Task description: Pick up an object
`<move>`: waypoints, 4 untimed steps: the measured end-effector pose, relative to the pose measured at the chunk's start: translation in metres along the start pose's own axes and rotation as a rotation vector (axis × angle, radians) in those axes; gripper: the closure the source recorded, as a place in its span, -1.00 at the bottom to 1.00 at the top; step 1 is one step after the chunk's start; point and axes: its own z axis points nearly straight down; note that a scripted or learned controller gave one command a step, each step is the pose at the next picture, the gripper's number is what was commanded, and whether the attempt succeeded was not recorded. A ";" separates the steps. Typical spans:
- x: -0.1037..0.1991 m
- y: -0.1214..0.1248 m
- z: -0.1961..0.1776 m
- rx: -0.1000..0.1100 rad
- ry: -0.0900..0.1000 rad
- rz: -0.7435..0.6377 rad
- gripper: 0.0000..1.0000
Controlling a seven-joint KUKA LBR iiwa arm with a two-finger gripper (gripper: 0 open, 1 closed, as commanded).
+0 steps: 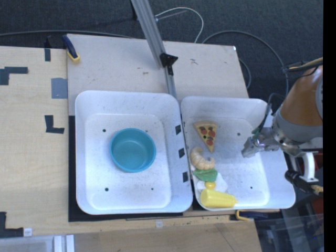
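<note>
On the bench, two shallow white plastic bins [84, 140] sit edge to edge; the grey two-finger gripper [251, 147], jaw state indiscernible, hovers over the right bin's bare floor.

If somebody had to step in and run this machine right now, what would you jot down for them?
Gripper: over the right side of the right bin, nothing between its fingers that I can see; open or shut is not clear.
Right bin, along its left side: pizza slice toy at the top, croissant below it, a green piece, then a yellow piece at the near edge.
Left bin: a blue bowl in the middle.
Done: nothing picked yet.
Left: move to one of the objects, grasp it, lift it.
</note>
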 end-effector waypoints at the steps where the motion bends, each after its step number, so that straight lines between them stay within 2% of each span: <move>1: 0.006 0.007 -0.046 -0.002 0.000 -0.003 1.00; 2: 0.006 0.009 -0.088 -0.002 -0.001 -0.002 1.00; 3: 0.054 0.010 -0.084 0.004 0.002 -0.006 1.00; 4: 0.104 0.025 -0.073 0.005 0.002 -0.007 1.00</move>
